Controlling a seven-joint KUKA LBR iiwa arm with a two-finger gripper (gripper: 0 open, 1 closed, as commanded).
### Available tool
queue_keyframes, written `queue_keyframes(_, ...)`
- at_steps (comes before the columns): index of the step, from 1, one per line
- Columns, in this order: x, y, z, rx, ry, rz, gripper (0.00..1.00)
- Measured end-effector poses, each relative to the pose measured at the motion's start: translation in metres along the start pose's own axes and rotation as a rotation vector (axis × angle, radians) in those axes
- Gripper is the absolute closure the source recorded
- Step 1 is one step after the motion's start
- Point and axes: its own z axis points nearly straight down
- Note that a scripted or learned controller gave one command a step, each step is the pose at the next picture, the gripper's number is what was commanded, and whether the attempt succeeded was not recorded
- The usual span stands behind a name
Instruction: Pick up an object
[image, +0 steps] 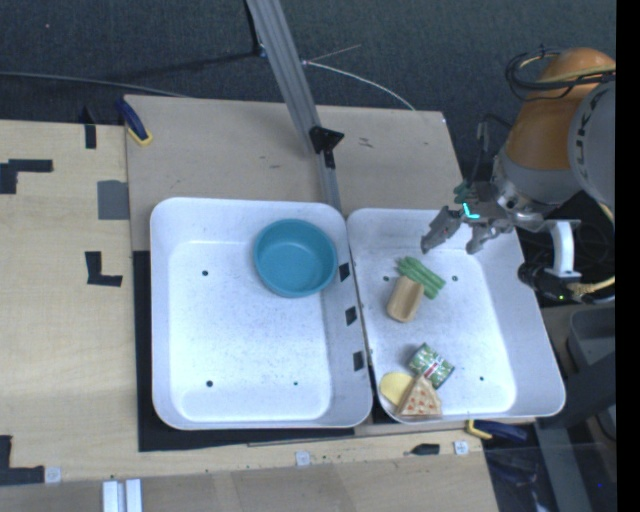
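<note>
A grey metal pole (296, 95) slants across the far bench (60, 300), black tape marks (97, 268) at left.

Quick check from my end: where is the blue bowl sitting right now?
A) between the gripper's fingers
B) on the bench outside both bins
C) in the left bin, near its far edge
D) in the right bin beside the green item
C: the blue bowl sits inside the left bin toward its far edge, apart from the gripper over the right bin.
</note>
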Motion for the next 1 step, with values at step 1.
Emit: queue_keyframes(1, 0.0000, 0.0004, -0.0006, -0.001, 0.000, 0.000, 0.00)
